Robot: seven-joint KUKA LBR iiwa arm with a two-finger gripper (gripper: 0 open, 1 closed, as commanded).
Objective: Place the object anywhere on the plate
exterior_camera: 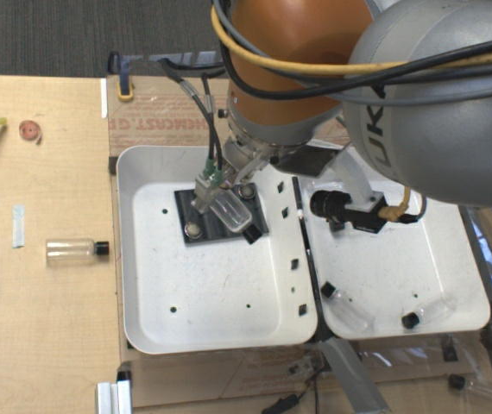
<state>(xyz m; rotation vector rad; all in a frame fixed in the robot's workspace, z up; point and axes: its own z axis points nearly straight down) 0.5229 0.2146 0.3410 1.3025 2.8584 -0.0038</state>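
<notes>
Arm (375, 76) reaching leftward, claw (220, 201) down over dark plate (220, 218)

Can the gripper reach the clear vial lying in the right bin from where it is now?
Probably yes: the vial lies uncovered by the right bin's near rim, while the gripper sits over the black plate.

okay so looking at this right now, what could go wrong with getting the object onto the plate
1. The hand is down over the dark plate at its edge, with a clear bottle lying partly across it; the bottle is round and might roll off onto the left bin.
2. The big arm hides much of the right bin, so checking there is hard.
</notes>
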